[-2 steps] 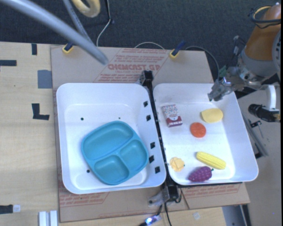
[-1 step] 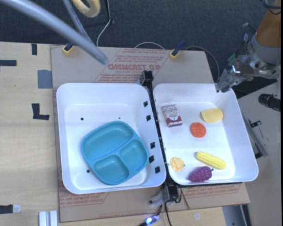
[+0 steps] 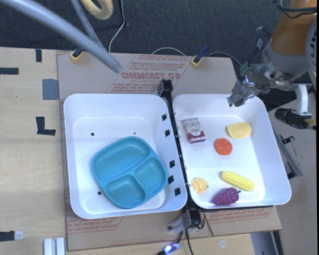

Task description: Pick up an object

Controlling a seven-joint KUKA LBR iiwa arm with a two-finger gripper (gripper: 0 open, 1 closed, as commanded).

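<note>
1. Nearest in the right bin (image 3: 274,158) lies a purple grape bunch (image 3: 225,196), close to the near rim, with a small yellow-orange piece (image 3: 200,185) just to its left. Both sit loose on the white floor, apart from each other, so either could be taken without nudging a neighbour.
2. A little farther is a yellow corn cob (image 3: 238,181), lying slantwise just above the grapes.
3. In the left bin (image 3: 74,142) a blue divided tray (image 3: 129,171) rests tilted toward the near side; it bears nothing and looks like a place for sorting, not a likely pick.
4. Mid-bin on the right sits a round orange-red fruit (image 3: 223,146), and beside it, to the left, a small red and white carton (image 3: 193,130) near the wall between the bins.
5. Farther right is a pale yellow lump (image 3: 238,130), the piece closest to the arm, and so I judge it the likeliest object to be picked.
6. Farthest, the pincer (image 3: 238,97) hangs over the far rim of the right bin, above the table, with nothing between its fingers. Whether the fingers are spread or closed I cannot tell; they are small and dark.
7. The pick is not yet begun, by my judgement.
</note>
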